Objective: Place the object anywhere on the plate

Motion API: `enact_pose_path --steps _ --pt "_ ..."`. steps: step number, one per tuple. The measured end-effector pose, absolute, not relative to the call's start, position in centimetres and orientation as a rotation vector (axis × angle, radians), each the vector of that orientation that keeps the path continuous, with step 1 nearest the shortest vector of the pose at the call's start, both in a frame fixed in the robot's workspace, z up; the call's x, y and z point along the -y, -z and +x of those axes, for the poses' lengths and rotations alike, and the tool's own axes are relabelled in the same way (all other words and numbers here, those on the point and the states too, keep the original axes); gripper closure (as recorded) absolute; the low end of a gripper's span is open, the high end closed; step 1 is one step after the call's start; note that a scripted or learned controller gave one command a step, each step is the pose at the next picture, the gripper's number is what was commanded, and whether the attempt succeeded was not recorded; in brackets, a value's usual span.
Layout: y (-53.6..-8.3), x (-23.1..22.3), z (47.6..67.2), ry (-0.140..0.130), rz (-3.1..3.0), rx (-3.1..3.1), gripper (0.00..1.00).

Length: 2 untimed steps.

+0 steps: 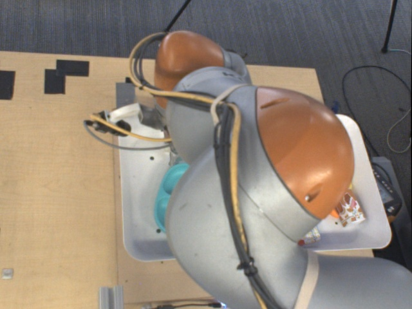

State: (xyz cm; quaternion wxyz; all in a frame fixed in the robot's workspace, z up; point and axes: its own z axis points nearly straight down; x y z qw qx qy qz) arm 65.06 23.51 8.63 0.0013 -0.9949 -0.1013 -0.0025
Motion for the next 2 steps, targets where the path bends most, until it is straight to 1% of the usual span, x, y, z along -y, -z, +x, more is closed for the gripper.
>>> enact_pose_path --steps 1,2 --pt "-17.0 -23.5 65.8 0.004 -3.124 0.316 1.00" --pt "-8.5 -23.5 66.3 0.002 -3.115 0.400 1.00"
